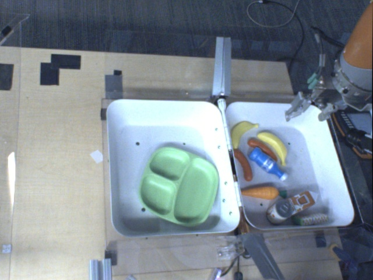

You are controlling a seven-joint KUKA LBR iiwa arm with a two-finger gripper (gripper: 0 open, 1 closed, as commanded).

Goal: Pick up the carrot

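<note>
Arm (pixel 356 57) cut off at frame's 3 o'clock edge, orange band partly out of shot. Gripper (pixel 308 105) hung over right bin's (pixel 341 200) 1 o'clock corner, fingers (pixel 295 110) spread apart, nothing between them. Small and a bit blurred tho.

Hard to read: can (pixel 281 210) at bin's 6 o'clock w/ a printed packet (pixel 303 200) just beside it, label too small to make out. Grey-green thing (pixel 312 219) at 5 o'clock, couldn't tell what. Clamp hardware at frame's 6 o'clock, cropped.

Carrot (pixel 261 192): orange, tapered, lay flat, roughly crosswise, thin tip toward 9 o'clock, fat end toward 3. Sat low-centre in right bin, well apart from gripper. Blue bottle (pixel 266 161) just above at 12 o'clock, can near its fat end at 5 o'clock. Red sausage (pixel 243 164) at carrot's 11 o'clock near bin's left wall; another by banana (pixel 274 146).

Left bin (pixel 125 133) held green divided plate (pixel 180 185), tilted, 3 sections.
</note>
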